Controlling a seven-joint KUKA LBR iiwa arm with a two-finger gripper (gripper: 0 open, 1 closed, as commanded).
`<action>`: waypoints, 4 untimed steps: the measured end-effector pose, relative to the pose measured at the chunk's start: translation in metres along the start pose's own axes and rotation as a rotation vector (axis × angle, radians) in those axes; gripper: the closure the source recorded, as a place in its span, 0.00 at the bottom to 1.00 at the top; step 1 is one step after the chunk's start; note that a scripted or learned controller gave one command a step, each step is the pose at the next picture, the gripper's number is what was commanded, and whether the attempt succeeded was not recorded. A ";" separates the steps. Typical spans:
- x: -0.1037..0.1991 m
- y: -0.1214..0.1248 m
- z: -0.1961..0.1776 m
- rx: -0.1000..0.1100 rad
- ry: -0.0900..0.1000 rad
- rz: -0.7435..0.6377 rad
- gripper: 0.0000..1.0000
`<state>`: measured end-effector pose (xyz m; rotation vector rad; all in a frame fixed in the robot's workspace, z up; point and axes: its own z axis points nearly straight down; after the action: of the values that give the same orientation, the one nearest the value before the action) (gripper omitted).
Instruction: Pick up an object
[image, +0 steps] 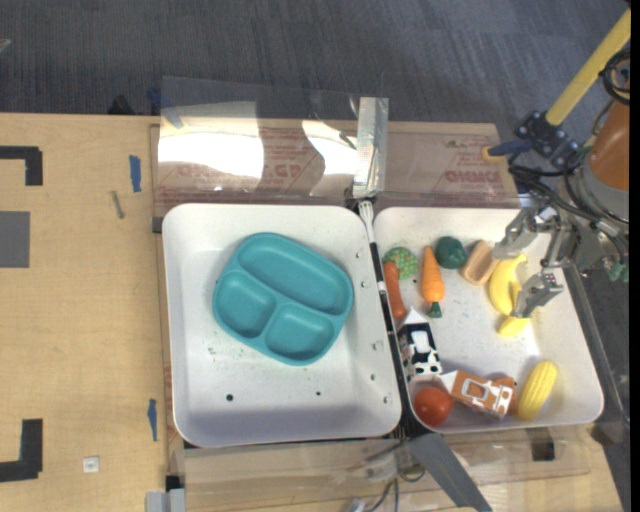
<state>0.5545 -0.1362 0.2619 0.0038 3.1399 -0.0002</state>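
Note:
The right bin (580, 330) holds several toy foods. A yellow banana (503, 283) lies at its upper right, next to a tan bun (478, 262). My gripper (531, 262) hangs over the banana's right side. It is open, with one finger (516, 233) above the banana and the other finger (543, 291) beside its lower part. Nothing is clamped between them. Further left lie a carrot (431, 275), a dark green ball (450, 250) and a green leafy piece (402, 262).
Along the right bin's front are a yellow corn cob (538, 388), an orange toy truck (483, 392), a red tomato (432, 405) and a black-and-white toy (420, 350). The left bin (190, 370) holds a teal divided plate (285, 295). A plastic wall (260, 160) stands behind the bins.

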 end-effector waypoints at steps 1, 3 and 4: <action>-0.026 -0.024 0.165 0.001 -0.008 0.101 0.00; -0.054 0.037 0.173 -0.001 -0.012 0.280 0.00; -0.058 0.037 0.158 0.001 -0.027 0.279 1.00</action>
<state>0.6125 -0.0995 0.1037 0.4359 3.0819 -0.0014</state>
